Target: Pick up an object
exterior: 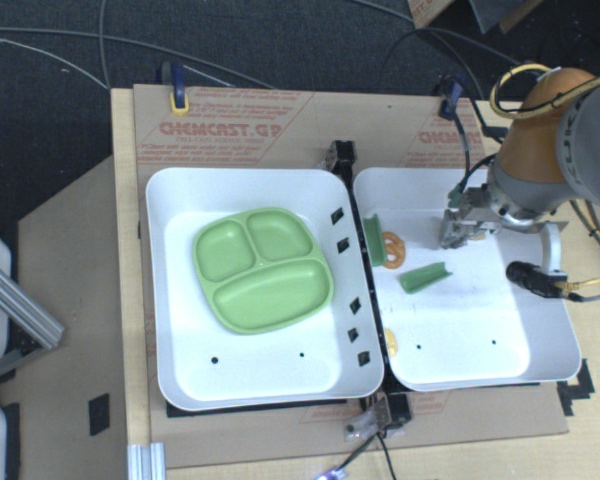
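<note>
Jaw state cannot be told; gripper [458, 230] hovers in the right white bin [540, 348], holding nothing visible. Flat green plastic wedge [424, 277] lies just below-left. Approach step; next, descend onto it.

Grey arm [588, 143], orange band above the wrist, silver metal wrist block, black cable, yellow looped cable

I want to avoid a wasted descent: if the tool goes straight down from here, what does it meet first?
Probably the bare floor of the right bin; the tool hangs up-right of the green block, though depth is unclear.
</note>
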You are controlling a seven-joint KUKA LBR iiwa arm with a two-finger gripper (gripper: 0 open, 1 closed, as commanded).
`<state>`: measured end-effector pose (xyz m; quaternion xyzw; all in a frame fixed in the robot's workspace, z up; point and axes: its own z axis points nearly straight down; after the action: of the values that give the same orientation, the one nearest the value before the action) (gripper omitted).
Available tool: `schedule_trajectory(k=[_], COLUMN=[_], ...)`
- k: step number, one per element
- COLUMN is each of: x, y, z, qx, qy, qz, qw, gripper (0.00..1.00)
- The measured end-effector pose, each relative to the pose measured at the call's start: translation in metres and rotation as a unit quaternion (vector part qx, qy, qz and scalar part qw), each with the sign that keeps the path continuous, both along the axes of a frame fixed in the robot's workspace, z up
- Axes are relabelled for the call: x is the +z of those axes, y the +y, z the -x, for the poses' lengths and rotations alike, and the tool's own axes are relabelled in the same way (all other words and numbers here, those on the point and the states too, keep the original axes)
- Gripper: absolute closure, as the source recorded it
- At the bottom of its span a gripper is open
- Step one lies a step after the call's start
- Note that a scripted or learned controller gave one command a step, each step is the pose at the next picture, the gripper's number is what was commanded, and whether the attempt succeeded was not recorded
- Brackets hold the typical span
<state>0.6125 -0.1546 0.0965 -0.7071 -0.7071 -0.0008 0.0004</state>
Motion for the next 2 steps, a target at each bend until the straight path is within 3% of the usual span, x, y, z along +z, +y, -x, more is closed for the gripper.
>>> schedule_trajectory(k=[2], x=[0.116], y=[-0.003], z=[0.000], qx=[0.001], qy=[-0.003], qz=[0.0016], qw=[1.0000], gripper=[1.00])
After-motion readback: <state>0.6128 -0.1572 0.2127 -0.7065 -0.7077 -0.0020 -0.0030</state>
